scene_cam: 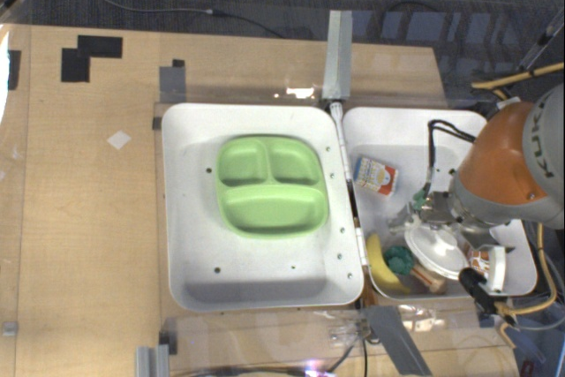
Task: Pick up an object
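- The arm's wrist hangs low over the right bin, above a cluster at the front edge: a banana, a dark green piece, a brown piece.
- Whether the tool is apart or together, I cannot tell.
- Likely best: centre over one item before closing, keeping off the bin wall.
- A small carton lies apart near the left wall; a green divided plate sits mid left bin.

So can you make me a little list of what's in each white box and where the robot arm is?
left bin: a green divided plate lying flat in the middle
right bin: a small carton, a banana, a dark green thing, and other small items too crowded to name
arm: grey with an orange band, reaching in from the right, over the right bin
gripper: low over the pile near the bin's front; nothing clearly held
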You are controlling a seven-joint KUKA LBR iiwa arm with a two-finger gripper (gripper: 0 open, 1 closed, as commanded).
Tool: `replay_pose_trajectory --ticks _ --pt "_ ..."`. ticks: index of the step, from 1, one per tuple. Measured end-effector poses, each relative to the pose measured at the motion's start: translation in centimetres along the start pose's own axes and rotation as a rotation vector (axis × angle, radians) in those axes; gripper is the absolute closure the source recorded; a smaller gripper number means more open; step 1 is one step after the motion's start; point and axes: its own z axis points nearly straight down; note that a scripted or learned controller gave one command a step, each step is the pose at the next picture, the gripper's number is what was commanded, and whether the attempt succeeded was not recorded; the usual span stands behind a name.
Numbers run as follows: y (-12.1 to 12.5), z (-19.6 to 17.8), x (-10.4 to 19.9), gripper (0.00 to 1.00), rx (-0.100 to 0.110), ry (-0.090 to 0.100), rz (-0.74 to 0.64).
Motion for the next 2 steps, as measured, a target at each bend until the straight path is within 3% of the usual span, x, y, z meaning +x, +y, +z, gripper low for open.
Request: replay_pose_trajectory --ticks 1,2 --pt "9.3 0.3 -1.5 0.0 0.001 -0.001 0.04" --pt "2.7 0.1 -0.9 0.0 0.001 0.0 0.017"
